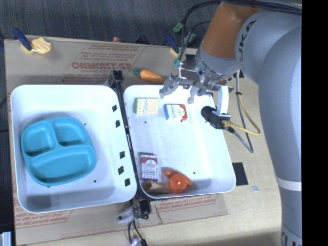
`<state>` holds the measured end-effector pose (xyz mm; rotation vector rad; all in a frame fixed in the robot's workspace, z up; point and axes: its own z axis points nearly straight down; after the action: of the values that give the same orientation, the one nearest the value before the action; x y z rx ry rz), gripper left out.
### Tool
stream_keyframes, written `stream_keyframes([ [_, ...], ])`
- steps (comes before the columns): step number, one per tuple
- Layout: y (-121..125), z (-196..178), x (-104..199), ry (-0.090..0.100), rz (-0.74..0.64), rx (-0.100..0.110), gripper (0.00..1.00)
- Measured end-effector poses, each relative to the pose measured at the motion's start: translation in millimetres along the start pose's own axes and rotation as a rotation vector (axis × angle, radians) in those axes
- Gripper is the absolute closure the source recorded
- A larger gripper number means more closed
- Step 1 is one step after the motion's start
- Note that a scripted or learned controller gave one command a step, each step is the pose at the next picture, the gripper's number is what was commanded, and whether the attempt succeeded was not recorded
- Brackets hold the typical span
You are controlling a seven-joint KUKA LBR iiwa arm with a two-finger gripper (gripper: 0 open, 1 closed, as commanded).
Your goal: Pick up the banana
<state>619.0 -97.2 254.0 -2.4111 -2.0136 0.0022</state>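
Plainly, the pick has not begun: the pincer [177, 94] has nothing between its fingers, which appear spread apart over the far end of the right bin [225, 158]. As far as the slanted view allows, it hangs above the bin floor rather than touching anything.

The banana [155, 187] is hard to make out. My best reading is the dull, brownish-yellow shape lying well away from the pincer, at the opposite, near end of the same bin. It is tucked against the wall, beside a round orange-red fruit [179, 182] and just past a dark red packet [148, 167]. I can't be certain of that reading.

Closest to the pincer, just below its fingers, is a small white carton [176, 111], with a pale green box [147, 105] off to the side. A carrot [151, 76] lies beyond the bin wall, on the cardboard. The left bin [20, 199], well apart from the pincer, holds a blue divided tray [59, 150].

Everything is left to do: travel along the bin to the banana, descend, close and lift.

The arm [266, 50] reaches in with its orange band [225, 24] above the wrist, which is tipped steeply downward so the pincer points at the bin floor.
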Motion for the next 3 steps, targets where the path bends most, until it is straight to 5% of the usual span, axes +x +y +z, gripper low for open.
stream_keyframes([
  [1, -111.3, 120.8, -21.0, 0.002, 0.025, 0.007, 0.00],
  [2, -29.8, 163.0, 1.1, 0.001, -0.027, 0.003, 0.00],
  [3, -128.9, 117.2, -53.1, 0.002, -0.047, 0.004, 0.00],
])
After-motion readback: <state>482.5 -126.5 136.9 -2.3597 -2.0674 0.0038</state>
